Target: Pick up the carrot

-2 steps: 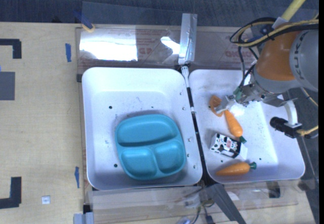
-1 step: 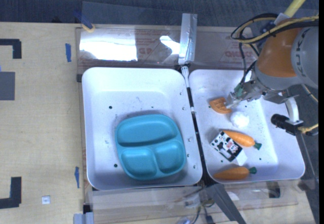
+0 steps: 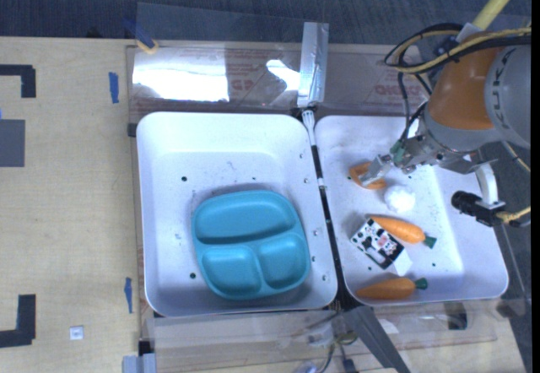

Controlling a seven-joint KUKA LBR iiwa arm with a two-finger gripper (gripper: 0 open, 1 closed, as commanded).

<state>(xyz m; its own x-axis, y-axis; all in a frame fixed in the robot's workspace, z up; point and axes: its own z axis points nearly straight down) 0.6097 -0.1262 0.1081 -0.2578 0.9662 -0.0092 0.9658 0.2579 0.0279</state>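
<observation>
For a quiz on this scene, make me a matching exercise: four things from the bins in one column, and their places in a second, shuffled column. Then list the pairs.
Things:
1. blue plate
2. white ball
3. black-and-white card
4. carrot at the front edge

Places:
A. beside the carrot in the middle of the right bin
B. nearest the bottom rim of the right bin
C. in the left bin
D. just below the claw

Pairs: 1-C, 2-D, 3-A, 4-B
</observation>
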